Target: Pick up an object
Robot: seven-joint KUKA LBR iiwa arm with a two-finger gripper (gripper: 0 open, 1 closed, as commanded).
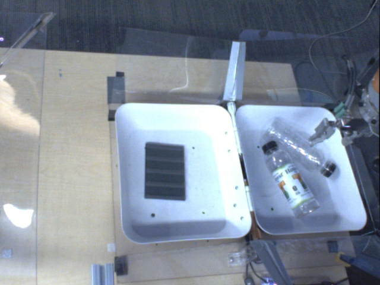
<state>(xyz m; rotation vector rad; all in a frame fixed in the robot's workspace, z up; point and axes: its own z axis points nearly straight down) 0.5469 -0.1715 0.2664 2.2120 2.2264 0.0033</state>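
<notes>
The grey two-finger gripper (pixel 330 129), its grip state not discernible, is poised at the right white bin (pixel 356 218) rim above two clear plastic bottles (pixel 294 186), apparently for picking, while a dark ribbed block (pixel 165 171) lies in the left bin (pixel 127 159).

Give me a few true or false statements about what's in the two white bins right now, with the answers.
1. The dark ribbed rectangular pad lies in the left white bin. True.
2. Two clear plastic bottles lie in the right white bin. True: one clear plastic bottle with a white and orange label and one unlabelled clear plastic bottle.
3. The bottles stand upright. False: both lie on their sides, crossing each other.
4. The dark pad shares a bin with the bottles. False: it is alone in the left bin.
5. The hand is over the left bin. False: it is at the right bin's far right side.
</notes>
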